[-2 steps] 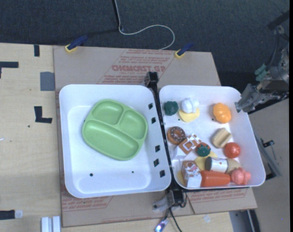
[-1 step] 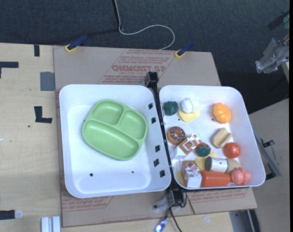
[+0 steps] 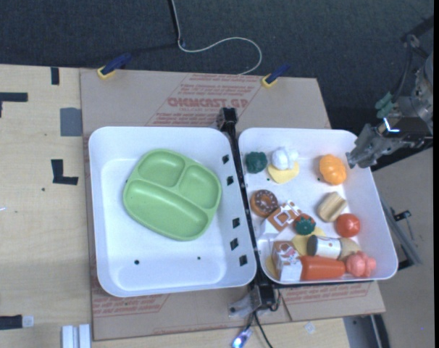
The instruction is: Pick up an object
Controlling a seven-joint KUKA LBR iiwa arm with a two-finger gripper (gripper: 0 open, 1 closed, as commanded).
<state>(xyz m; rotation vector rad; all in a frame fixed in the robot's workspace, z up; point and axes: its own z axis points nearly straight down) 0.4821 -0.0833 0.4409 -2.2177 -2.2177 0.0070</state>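
Orange round plastic toy fruit (image 3: 332, 169) lies nearest the jaws (image 3: 364, 153), at the right white bin's (image 3: 382, 216) far edge. Whether they are open, I cannot tell. Descending squarely over it seems wise.

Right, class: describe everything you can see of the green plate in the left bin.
The green plate is a light green, plastic-looking tray with rounded corners and three compartments, one long and two smaller. It lies flat, right side up, turned at an angle, on the floor of the left bin, toward its far side. Nothing sits in it.
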